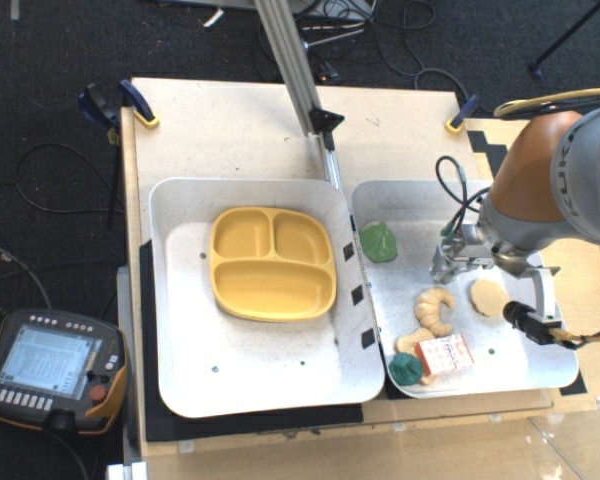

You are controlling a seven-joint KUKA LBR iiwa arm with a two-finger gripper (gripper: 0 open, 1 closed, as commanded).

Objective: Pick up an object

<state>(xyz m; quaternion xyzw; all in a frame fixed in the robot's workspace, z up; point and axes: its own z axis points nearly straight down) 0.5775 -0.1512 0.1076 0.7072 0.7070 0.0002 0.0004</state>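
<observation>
Croissant (437, 311) lay in the right bin (540, 373), just below and slightly left of my gripper (450, 264), apart from it as far as I could judge. It curved pale and tan, its lower end close to a red-and-white box (447, 354) and a dark green lump (407, 368). A round beige biscuit (488, 296) sat to my gripper's right and a little below, partly under the wrist hardware. A lighter green leafy piece (379, 241) lay to the left and a touch above, well apart from the rest.

Gripper hung low over the bin floor, nothing seen between its parts. Whether it stood apart or together I could not tell (the metal was small and tangled with cable).

Left bin (180, 268), far to my left, carried a yellow divided plate (274, 264).

Step in hand, as I judged it: approach, nothing yet picked. Next move would call for centring over the croissant's thicker middle and descending straight, minding the box crowding its lower end.
</observation>
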